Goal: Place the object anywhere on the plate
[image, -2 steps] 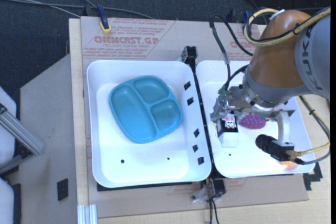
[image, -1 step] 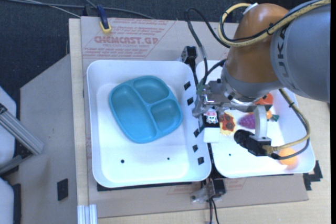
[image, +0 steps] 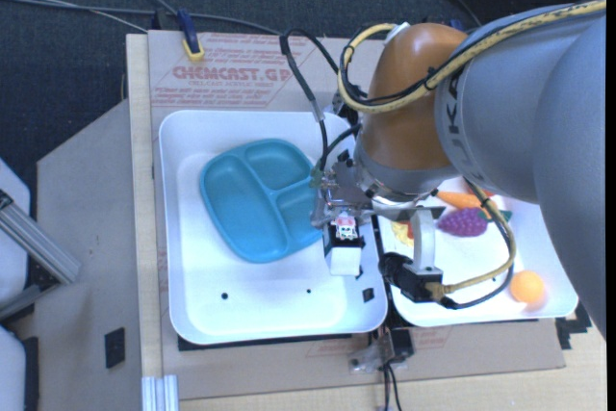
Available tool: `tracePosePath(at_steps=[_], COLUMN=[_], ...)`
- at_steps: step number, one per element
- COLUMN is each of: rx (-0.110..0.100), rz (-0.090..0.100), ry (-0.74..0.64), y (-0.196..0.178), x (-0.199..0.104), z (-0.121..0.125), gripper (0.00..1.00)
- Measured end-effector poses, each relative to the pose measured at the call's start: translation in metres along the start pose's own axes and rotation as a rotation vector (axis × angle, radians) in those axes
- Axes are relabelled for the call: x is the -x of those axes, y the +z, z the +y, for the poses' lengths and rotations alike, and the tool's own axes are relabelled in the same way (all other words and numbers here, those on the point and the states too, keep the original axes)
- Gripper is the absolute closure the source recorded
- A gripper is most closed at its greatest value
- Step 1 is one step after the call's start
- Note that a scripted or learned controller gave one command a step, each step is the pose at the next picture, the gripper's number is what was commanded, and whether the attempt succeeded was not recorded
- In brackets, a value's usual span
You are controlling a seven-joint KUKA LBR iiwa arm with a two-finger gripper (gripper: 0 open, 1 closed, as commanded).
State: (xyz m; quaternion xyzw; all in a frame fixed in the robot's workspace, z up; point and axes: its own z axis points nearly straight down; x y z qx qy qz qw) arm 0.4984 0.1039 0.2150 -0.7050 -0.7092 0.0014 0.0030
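A blue divided plate (image: 258, 197) lies tilted in the left white bin (image: 192, 294), toward its upper middle. My gripper (image: 342, 244) hangs over the right edge of that bin, just past the plate's right rim and touching or nearly touching it. The wrist and the large grey arm hide what is under the gripper. No object can be made out in it.
The right bin (image: 481, 313) holds an orange carrot (image: 460, 199), a purple bunch of grapes (image: 464, 222) and a small orange fruit (image: 526, 287). The arm covers most of that bin. Cardboard (image: 231, 72) lies behind the bins.
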Motion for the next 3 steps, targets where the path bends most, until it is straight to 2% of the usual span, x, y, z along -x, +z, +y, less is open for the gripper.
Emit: tracePosePath(at_steps=[1,2,3], rx=[0.008,0.006,0.006], rz=[-0.001,-0.002,-0.002], ry=[0.005,0.005,0.005], y=[-0.0199,-0.018,-0.0182], x=[0.0049,0.0023,0.0024], z=[0.0009,0.0082,0.008], gripper=[1.0,1.0,0.0])
